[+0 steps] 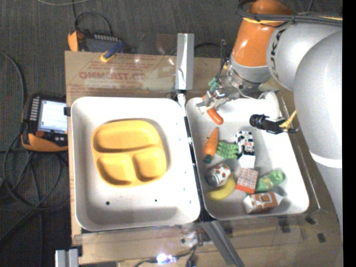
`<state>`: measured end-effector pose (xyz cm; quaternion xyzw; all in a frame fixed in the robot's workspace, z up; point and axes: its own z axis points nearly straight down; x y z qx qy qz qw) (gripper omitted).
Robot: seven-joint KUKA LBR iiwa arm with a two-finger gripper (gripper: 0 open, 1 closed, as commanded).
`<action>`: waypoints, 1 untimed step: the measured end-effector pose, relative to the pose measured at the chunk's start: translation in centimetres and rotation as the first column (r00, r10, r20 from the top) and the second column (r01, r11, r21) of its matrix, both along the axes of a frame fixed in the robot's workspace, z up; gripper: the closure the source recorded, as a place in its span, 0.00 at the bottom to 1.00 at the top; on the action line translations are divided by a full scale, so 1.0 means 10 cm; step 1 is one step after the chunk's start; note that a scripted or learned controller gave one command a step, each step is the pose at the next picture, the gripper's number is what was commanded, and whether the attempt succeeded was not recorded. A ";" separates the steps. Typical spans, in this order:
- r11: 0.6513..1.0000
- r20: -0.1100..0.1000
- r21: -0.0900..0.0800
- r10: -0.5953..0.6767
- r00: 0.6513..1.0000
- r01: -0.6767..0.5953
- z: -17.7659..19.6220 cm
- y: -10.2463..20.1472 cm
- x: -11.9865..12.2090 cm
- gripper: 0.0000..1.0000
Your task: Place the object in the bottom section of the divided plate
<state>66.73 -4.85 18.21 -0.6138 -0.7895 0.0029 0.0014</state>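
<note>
The yellow divided plate (130, 152) lies in the left white bin (83, 199), with one long section at the top and two smaller ones below. My gripper (215, 100) hangs over the top left corner of the right bin (300, 204). Its fingers are closed on the upper end of a small orange-red sausage (214, 115), which dangles just beneath them. The gripper and sausage are to the right of the plate, past the wall between the bins.
The right bin holds a carrot (211, 142), a green toy (227, 149), a cow-patterned item (245, 142), a can (218, 174), a banana (221, 191), a pink box (247, 179), a green pepper (271, 179) and a small carton (260, 202). A black part (264, 122) juts in at the right.
</note>
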 end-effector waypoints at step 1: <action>0.922 0.001 0.006 0.387 0.922 -0.387 0.14 0.55 -0.42 1.00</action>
